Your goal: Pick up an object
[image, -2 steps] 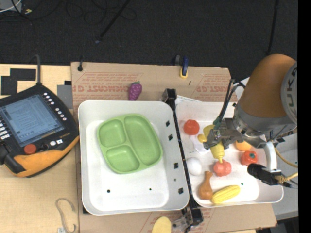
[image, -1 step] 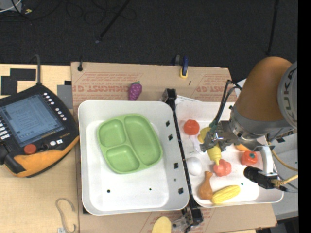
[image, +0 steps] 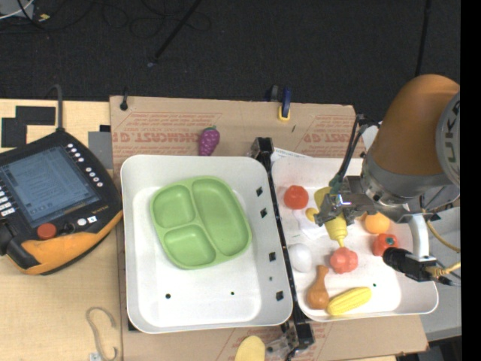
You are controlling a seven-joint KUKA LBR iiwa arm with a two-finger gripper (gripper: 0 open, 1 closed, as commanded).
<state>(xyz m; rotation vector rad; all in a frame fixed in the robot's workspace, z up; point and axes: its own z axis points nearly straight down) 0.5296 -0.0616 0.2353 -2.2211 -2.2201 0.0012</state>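
Here, camera view:

Arm: the grey arm with its orange band reaches in from the right and hangs over the right white bin (image: 421, 304).

Gripper: the two-finger gripper (image: 331, 215) sits low over the middle of the right bin, just above a yellow squeeze-bottle toy (image: 337, 229); whether the fingers are apart or closed, and whether they grip anything, I cannot tell.

Right bin, far-left part: a red round tomato toy (image: 296, 196).

Right bin, left edge: a white egg-shaped toy (image: 301, 258).

Right bin, middle: a red-pink round fruit toy (image: 344, 260), just near-side of the yellow bottle.

Right bin, near edge: a brown drumstick toy (image: 319, 286) touching a yellow corn cob toy (image: 349, 300).

Right bin, right part: an orange round fruit toy (image: 377, 222) and, beside it, a small red toy with a green top (image: 385, 242).

Left white bin (image: 143, 292): a light green plastic divided plate (image: 200, 221) with three compartments lies in its far half.

Bench, far side: a purple grape-like toy (image: 209, 141) on the cardboard behind the left bin.

Bench, near edge: a yellow rounded toy (image: 250, 347) in front of the bins.

Bench, left end: a grey and orange control pendant with a screen (image: 52, 198).
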